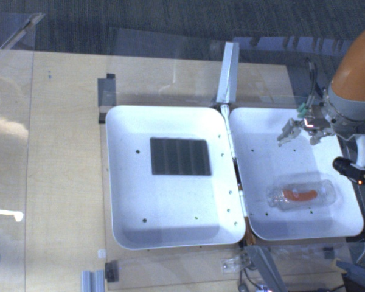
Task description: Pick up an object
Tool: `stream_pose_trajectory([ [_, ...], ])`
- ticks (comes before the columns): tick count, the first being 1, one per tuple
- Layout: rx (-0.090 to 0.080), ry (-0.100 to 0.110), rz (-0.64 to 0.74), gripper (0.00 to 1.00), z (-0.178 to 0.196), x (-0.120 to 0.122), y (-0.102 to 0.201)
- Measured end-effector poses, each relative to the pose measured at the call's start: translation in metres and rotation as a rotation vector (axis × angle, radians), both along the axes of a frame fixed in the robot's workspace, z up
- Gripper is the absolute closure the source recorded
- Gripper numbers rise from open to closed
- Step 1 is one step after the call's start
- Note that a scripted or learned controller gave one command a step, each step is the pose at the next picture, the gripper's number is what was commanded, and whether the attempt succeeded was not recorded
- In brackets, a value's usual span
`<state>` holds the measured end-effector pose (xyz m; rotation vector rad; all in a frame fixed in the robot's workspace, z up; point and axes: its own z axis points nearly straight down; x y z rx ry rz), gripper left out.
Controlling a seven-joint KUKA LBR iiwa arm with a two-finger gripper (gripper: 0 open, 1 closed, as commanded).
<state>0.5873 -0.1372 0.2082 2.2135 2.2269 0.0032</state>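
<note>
A clear plastic bottle (301,195) with an orange-red piece inside lies on its side in the right bin (255,163), near that bin's front. My gripper (303,135) hangs over the back part of the same bin, behind the bottle and apart from it. Its two silver fingers (288,131) are spread, and it is open with nothing between them. A dark ribbed rectangular pad (179,157) lies flat in the middle of the left bin (128,181).
A metal bar (227,72) stands behind the seam between the bins. The arm's orange band (356,72) and grey wrist sit at the right edge above the right bin. A black part with a red spot (351,170) juts in beside the bottle. Wooden bench surrounds the bins.
</note>
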Motion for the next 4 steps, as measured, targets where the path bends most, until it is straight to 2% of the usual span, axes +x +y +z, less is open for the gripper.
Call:
stream_pose_trajectory([
  [1,-0.001,-0.002,0.072,0.0,-0.012,-0.059,-0.011],
  [2,-0.005,-0.011,0.161,0.0,-0.118,-0.065,-0.046],
  [3,-0.006,-0.012,0.164,0.0,-0.118,-0.096,-0.069],
  [4,-0.009,-0.021,0.166,1.0,-0.106,-0.092,-0.069],
])
